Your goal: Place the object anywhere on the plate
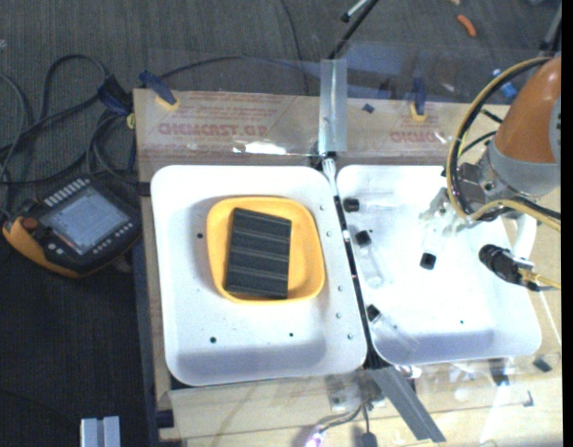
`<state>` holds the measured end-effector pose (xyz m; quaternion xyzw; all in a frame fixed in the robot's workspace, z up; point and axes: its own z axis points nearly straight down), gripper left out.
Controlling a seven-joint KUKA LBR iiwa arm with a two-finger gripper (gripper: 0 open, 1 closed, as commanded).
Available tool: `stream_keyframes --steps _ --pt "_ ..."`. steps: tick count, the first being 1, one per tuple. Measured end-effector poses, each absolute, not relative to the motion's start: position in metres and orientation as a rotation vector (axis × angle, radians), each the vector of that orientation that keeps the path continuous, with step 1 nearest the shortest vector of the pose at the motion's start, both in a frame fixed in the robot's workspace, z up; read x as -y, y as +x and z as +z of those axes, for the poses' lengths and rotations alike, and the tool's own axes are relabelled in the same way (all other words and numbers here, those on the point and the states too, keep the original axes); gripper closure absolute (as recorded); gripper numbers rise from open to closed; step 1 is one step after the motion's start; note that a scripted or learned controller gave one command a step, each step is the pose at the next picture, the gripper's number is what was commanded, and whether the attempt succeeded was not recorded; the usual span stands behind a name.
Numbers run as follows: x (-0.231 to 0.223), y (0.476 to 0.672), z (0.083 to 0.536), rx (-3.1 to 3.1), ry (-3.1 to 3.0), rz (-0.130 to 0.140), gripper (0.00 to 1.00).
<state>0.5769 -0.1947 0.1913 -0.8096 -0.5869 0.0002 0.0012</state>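
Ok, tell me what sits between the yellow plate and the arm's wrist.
In the camera view: the left bin's wall, the black clips along the seam, then the right bin's floor with a small black piece.

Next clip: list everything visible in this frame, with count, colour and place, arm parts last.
left bin: 1, white, left half of bench
right bin: 1, white, beside the left bin
plate: 1, yellow, in the left bin
ridged block: 1, dark grey, lying on the plate
small cube: 1, black, in the right bin
teach pendant: 1, grey and orange, on the floor left of the bench
cables: several, black, on the floor at left
arm: 1, grey with orange band, over the right bin
gripper: 1, pale, over the right bin
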Motion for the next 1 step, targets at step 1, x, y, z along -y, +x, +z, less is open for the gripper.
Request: stream_keyframes --steps 1 --pt "0.1947 0.5769 0.1914 1.843 -2.542 0.0 0.0"
